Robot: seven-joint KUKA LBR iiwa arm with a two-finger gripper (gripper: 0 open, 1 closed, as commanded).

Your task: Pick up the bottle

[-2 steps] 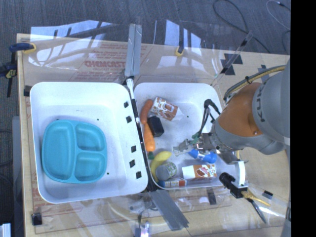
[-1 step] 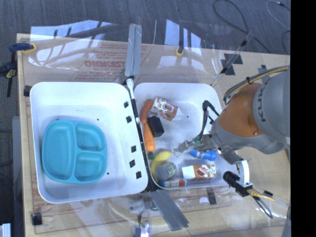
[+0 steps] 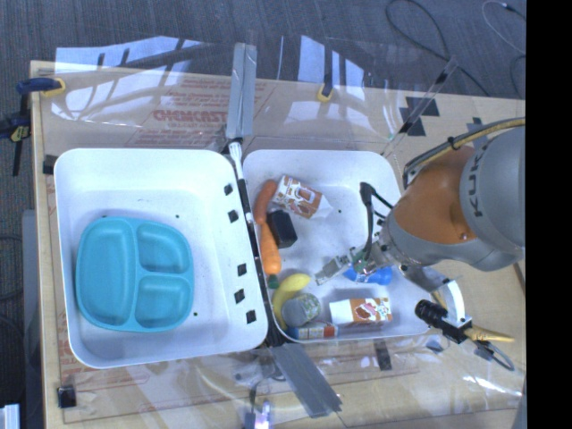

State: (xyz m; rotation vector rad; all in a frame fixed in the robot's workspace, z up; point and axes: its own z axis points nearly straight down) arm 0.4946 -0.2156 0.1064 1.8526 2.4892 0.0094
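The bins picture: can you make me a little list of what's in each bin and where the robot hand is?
left bin: a blue tray with three sections
right bin: carrot, black block, snack packet, lemon, small carton, blue and clear bottle
gripper: low in the right bin, right at the bottle
holding anything: can't tell

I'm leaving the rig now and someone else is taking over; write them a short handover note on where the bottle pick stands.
Gripper: low in the right bin, at a small blue-and-clear item that may be the bottle. Cannot tell how the jaws stand or whether anything is held.
Also in that bin: carrot, black block, two snack packets, lemon, grey ball.
Left bin: blue divided tray.
Done: arm reached into the right bin.
Left: confirm a grasp and lift.
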